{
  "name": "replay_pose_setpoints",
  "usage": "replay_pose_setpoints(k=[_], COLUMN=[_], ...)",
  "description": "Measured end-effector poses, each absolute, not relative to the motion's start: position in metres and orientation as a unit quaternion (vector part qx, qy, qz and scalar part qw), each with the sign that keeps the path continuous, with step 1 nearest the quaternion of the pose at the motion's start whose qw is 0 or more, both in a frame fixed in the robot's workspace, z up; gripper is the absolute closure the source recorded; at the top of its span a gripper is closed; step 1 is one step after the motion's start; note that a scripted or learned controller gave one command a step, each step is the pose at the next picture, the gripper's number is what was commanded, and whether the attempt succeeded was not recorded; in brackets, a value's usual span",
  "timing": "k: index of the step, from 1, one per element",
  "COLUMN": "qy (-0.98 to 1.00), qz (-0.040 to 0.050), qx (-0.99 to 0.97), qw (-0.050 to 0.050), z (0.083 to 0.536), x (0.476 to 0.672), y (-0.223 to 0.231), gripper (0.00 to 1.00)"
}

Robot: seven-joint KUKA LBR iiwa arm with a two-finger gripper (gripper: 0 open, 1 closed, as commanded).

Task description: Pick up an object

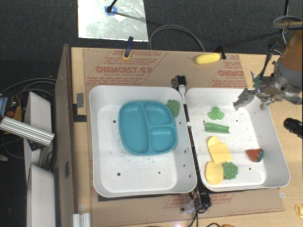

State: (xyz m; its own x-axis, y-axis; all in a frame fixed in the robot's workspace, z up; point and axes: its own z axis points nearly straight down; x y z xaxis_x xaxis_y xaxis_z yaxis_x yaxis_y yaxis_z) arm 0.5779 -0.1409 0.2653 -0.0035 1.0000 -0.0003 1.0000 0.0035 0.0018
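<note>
Objects for picking lay in the right bin: a green leafy piece, a green bar just below it, a yellow wedge, a paler yellow piece touching a green bumpy cluster, and a red piece with a green tip apart near the right wall. My gripper hung over the bin's upper right corner, its arm cut off at the frame edge. From my seat I could not make out whether the jaws were open or closed, and I saw nothing between them. The left bin held a blue divided tray, with a green leaf-like piece touching its upper right corner. Red lettering on the brown sheet covering the tabletop read roughly "CHEMCAST GP"; the rest was too faint. A yellow item lay on that sheet behind the bins.
</note>
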Motion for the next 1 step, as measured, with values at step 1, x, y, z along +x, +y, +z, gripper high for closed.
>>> replay_pose_setpoints(k=[1], qy=[0.710], qz=[-0.0029], qx=[0.704], qw=[-0.006], z=[0.1202], x=[0.5684], y=[-0.0968], gripper=[0.00])
